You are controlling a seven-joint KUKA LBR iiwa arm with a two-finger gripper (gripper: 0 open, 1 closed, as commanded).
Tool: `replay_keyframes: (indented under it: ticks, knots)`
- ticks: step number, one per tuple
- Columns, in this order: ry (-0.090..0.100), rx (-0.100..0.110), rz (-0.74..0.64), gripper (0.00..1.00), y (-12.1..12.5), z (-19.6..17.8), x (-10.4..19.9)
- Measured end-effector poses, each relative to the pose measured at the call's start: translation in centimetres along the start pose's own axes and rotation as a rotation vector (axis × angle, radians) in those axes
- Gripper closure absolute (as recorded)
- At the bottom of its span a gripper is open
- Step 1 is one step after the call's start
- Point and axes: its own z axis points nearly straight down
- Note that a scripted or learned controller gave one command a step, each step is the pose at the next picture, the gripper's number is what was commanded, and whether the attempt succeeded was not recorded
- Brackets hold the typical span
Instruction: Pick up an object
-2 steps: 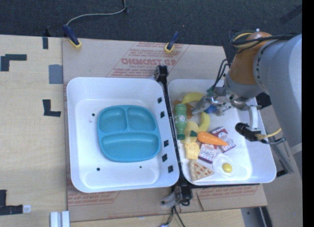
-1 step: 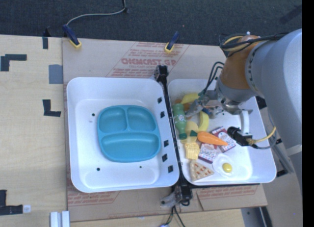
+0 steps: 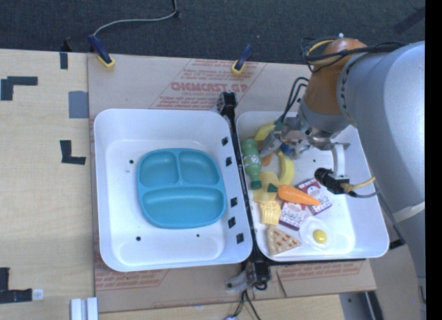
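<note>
In the camera view the gripper [image 3: 286,140] is down among the toy food at the far end of the right bin [image 3: 369,232], beside the divider between the bins; the arm [image 3: 331,94] covers it, so I cannot tell its state. A yellow banana [image 3: 285,171] lies just beside it, with a green bottle [image 3: 250,154] against the divider. Nearer the bin's middle lies a carrot [image 3: 299,195], and toward the near edge a waffle [image 3: 282,240] and a fried egg [image 3: 318,236]. The left bin [image 3: 110,173] holds a blue divided plate [image 3: 181,187]. Judging by this, nothing is lifted yet: the grasp and the raise remain.
</note>
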Motion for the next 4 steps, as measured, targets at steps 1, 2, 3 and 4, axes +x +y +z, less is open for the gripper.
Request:
replay_keyframes:
  ticks: [1, 2, 3, 4]
  knots:
    - [0.02, 0.036, 0.001, 0.0, 2.1, 0.7, 0.0]
    - [0.008, 0.0, -0.001, 0.0, -2.1, 0.5, 0.9]
    - [0.022, 0.044, 0.003, 0.0, 2.3, 0.8, 0.4]
    - [0.018, 0.021, -0.004, 0.0, 1.5, 0.6, 0.3]
